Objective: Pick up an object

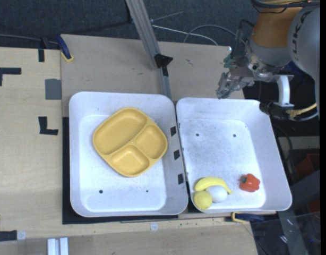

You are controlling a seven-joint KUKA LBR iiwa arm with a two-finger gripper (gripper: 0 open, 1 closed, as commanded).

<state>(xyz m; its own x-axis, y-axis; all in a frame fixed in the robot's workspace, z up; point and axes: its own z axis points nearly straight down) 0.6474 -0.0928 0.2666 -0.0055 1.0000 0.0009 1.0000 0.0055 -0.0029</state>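
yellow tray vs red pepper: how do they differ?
Size: the tray is far larger than the pepper. Shape: the tray is flat with three compartments; the pepper is a small rounded lump. Place: the tray lies mid left bin; the pepper sits near the front right corner of the right bin, beside a banana. Shared: both rest on a bin floor, away from the gripper.

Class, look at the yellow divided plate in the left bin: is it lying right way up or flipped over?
Right way up. The yellow divided plate shows its three hollow compartments and raised dividing ridges facing the camera, flat on the left bin floor.
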